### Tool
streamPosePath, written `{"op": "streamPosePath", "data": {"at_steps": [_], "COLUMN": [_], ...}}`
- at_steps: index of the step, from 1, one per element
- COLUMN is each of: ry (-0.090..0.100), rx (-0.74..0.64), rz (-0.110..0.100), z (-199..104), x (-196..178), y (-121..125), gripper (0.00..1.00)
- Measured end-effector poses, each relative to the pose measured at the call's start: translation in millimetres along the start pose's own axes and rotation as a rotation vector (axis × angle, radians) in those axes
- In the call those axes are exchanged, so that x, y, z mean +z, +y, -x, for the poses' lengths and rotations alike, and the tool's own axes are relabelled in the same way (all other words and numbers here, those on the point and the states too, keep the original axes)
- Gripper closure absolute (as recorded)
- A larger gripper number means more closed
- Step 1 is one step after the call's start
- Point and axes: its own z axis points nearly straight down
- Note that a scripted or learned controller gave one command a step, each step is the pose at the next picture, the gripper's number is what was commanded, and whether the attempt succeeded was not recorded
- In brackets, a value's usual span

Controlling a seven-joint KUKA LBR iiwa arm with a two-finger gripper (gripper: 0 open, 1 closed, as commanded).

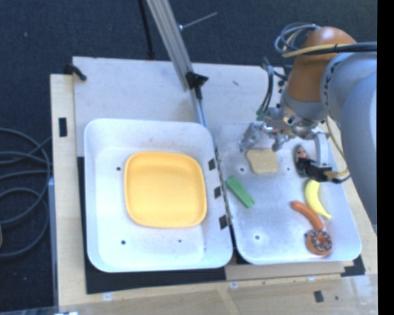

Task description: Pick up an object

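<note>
The gripper [266, 135] hangs just above the bread slice [262, 162] (likely light, stiff toy plastic); grasp across its edges; finger state cannot be told.

— What's in the left bin [98, 241]?
— A yellow plate [165, 189].
— And the right bin [272, 241]?
— A green block [240, 191], beige bread slice [262, 162], banana [315, 198], sausage [307, 214], donut [318, 242]. The end effector [266, 135] hovers just above the bread.

A yellow plate [165, 189] lies in the left bin [98, 136]; black cables [16, 169] trail beside the bench [60, 97].
</note>
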Motion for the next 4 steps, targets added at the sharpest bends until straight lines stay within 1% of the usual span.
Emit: {"op": "streamPosePath", "data": {"at_steps": [1,2,3,4], "ry": [-0.001,-0.001,0.001,0.001], "rx": [0.001,0.001,-0.001,0.000], "rz": [0.005,0.009,0.008,0.008], "z": [1,1,-8,-10], "x": [46,33,-16,-59], "y": [0,2,2,3], "gripper": [0.00,1.00,1.00,1.00]}}
